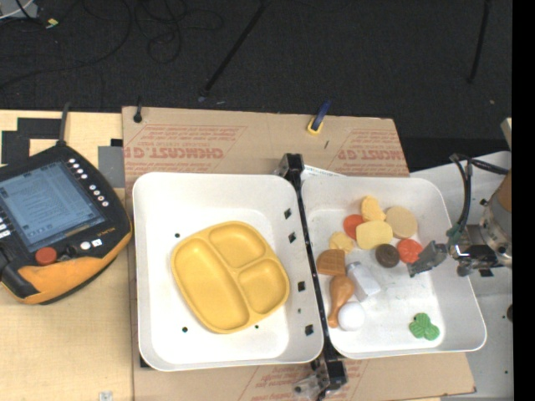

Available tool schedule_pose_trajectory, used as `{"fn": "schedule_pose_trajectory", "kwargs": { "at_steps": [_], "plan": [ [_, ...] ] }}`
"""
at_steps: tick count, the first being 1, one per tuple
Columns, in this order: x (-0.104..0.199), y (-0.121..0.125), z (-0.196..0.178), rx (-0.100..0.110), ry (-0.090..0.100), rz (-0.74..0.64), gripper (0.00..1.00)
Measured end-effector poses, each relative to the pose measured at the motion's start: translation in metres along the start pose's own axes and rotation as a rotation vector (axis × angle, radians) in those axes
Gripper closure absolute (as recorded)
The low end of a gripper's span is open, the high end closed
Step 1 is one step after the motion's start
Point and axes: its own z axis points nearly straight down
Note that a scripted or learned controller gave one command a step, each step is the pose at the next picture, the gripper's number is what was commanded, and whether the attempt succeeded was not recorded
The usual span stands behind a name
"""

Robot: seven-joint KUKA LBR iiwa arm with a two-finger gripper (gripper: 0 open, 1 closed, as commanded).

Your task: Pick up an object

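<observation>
The right bin holds several toy foods. Among them are a yellow block, a beige round piece, a red-orange piece, a dark brown ball, a brown wedge, a white block, a drumstick, a white egg and a green piece. My gripper reaches in over the bin's right side, just right of the red-orange piece. I see nothing held in it.
A yellow divided plate lies in the left bin. A teach pendant rests on the bench at far left. A black divider runs between the bins. A blue and yellow clip sits on the cardboard behind.
</observation>
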Motion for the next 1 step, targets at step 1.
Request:
{"fn": "schedule_pose_trajectory", "kwargs": {
  "at_steps": [1],
  "plan": [
    [-0.0003,0.0021,-0.0052,-0.010,-0.002,-0.002,0.00]
  ]
}}
